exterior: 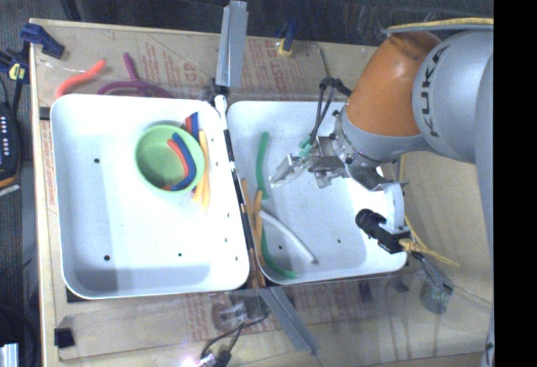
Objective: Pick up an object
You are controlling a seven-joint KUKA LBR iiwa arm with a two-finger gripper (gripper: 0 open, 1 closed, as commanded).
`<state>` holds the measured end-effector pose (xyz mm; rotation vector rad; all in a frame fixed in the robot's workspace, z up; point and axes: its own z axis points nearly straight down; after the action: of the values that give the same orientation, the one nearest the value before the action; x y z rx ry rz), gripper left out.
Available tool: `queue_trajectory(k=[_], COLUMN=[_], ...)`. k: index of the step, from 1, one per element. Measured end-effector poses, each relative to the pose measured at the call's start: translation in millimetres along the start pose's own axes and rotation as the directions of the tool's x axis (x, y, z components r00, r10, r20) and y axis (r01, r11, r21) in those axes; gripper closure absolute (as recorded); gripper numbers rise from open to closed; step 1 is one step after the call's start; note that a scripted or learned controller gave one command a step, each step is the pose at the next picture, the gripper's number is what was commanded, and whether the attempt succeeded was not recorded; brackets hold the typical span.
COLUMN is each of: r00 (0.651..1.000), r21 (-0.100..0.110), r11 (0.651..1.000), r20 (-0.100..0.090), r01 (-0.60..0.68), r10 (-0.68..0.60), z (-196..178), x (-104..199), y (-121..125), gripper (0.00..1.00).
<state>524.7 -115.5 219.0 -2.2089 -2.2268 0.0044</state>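
Note:
My gripper [300, 175] hangs over the middle of the right bin [336, 260], pointing left, open with nothing between its fingers. Just left of it a thin green stick [262, 157] lies along the bin's left side. Below that are an orange-brown stick [258, 218], a pale grey tube [289, 237] and a green curved piece [275, 267] near the front left corner. In the left bin [101, 256] a green bowl [164, 159] holds red and blue strips, and a yellow stick [204, 176] leans at its right edge.
An orange strip [80, 78] and a purple hose [134, 89] lie on the bench behind the left bin. Blue clamps [40, 37] grip the bench's back edge. A grey metal bar [232, 42] stands up between the bins at the back.

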Motion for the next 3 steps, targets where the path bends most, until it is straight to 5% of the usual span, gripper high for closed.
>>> queue_trajectory(k=[1,2,3], r00=[0.999,0.999,0.999], r21=[-0.003,-0.002,-0.002], r11=[0.999,0.999,0.999], r20=[0.003,0.005,0.005], r01=[-0.050,-0.045,-0.045], r10=[0.050,0.045,0.045], z=[118.2,108.4,108.4], x=[0.7,0.4,0.4], y=[51.8,51.7,51.8], gripper=[0.00,1.00,0.00])
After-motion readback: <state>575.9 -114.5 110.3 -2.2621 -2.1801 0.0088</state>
